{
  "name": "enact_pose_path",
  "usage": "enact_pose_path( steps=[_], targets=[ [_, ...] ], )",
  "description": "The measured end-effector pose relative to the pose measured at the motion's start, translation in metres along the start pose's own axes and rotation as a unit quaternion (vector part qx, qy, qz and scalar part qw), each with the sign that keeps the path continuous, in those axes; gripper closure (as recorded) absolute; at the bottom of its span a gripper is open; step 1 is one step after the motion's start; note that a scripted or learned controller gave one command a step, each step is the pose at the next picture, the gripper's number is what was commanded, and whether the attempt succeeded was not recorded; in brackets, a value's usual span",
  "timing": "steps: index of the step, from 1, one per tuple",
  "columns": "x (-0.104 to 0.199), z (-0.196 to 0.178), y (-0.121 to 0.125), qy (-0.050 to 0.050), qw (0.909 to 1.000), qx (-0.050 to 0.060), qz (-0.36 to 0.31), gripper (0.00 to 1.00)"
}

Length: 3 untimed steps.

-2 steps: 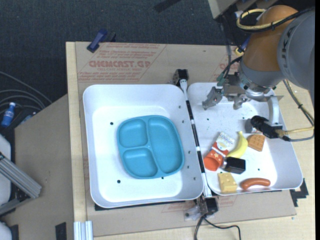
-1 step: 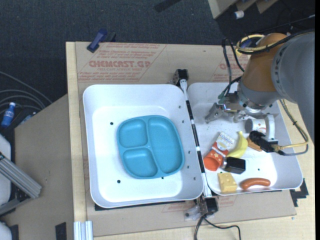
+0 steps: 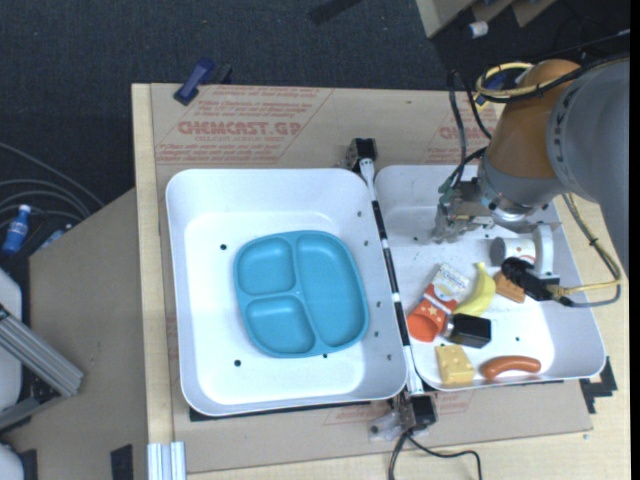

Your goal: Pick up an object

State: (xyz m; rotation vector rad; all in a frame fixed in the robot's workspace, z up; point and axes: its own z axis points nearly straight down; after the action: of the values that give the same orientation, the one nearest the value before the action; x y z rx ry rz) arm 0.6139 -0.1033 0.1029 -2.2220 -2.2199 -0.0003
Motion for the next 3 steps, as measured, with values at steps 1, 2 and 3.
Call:
enact_pose_path(
  steps=[1, 2, 3],
  targets=[
    [0.0, 0.0, 0.0, 0.0, 1.0, 0.0, 0.0, 0.0],
    [0.011, 0.019, -0.009, 0.0, 1.0, 0.001, -0.001, 0.0],
    [0.011, 0.008, -0.009, 0.0, 1.0, 0.001, 0.0, 1.0]
  ],
)
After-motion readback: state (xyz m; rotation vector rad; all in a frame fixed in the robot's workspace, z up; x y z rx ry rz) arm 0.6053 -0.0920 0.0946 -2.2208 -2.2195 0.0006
